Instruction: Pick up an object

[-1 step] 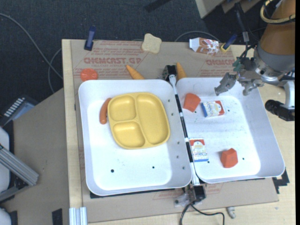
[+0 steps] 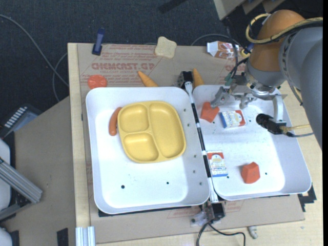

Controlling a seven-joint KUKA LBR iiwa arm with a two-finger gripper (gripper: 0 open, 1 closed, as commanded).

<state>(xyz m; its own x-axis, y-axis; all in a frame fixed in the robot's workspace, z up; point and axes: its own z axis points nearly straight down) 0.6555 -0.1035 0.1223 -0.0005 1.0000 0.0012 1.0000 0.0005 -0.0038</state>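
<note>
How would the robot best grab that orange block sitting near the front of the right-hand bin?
Probably from straight above, closing the fingers across two opposite flat sides of the orange block. It looks chunky and roughly cube-shaped, resting flat on the floor of the right bin, with open space all round; the carton lies apart to its left. The gripper is now at the bin's far end.

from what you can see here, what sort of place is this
Likely a robotics lab test bench: a robot arm reaches over two white bins holding toy food and a yellow divided tray, with loose cables around.
</note>
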